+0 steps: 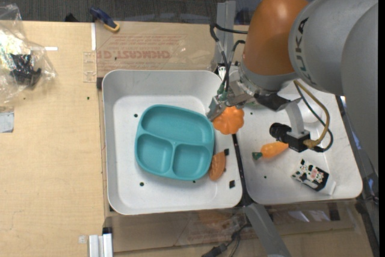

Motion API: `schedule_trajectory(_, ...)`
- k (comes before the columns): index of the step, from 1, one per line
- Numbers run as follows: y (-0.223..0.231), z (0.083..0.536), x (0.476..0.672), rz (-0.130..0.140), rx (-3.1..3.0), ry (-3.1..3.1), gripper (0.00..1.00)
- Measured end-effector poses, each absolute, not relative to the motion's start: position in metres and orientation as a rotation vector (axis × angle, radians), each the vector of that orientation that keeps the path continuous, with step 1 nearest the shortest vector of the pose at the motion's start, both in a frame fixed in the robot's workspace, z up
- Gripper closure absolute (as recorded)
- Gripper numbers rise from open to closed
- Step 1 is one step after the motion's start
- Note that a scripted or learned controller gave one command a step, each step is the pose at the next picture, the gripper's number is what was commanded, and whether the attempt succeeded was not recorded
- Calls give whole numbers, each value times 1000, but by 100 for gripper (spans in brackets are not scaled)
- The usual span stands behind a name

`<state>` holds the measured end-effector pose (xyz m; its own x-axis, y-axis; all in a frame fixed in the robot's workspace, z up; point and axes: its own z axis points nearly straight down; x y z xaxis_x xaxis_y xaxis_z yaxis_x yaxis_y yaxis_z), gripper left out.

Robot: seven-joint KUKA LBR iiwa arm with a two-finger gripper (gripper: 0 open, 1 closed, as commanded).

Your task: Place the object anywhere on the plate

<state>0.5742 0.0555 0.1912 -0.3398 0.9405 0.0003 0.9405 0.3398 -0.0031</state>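
- Camera view, looking down at a slant on a tan bench bearing two shallow white bins side by side.
- Left bin, centre of the frame: a teal plate with three compartments, lying flat, slightly turned.
- Just off the plate's lower right corner, touching or nearly touching its rim: a small orange piece, elongated, resting on the bin floor near the wall between the bins.
- Right bin, right of centre: a toy carrot with a green tip pointing left, lying on the floor; below right of it, a small black-and-white object.
- Grey arm with an orange band filling the upper right of the frame, reaching down toward the seam between the two bins.
- Gripper just above the plate's upper right corner, over the dividing wall.
- Fingers closed around the top of a lumpy orange object, which hangs at the seam, just beside the plate's right rim and not on the plate.
- Black cable loop hanging from the wrist above the carrot.
- Upper left of the frame: a clear plastic bag with dark bits inside, lying on the bench.
- Above the left bin: a cardboard sheet with red print, seen reversed.
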Motion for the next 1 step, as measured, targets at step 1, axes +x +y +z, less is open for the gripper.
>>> schedule_trajectory(1,55,191,574,4,-1806,-2569,0)
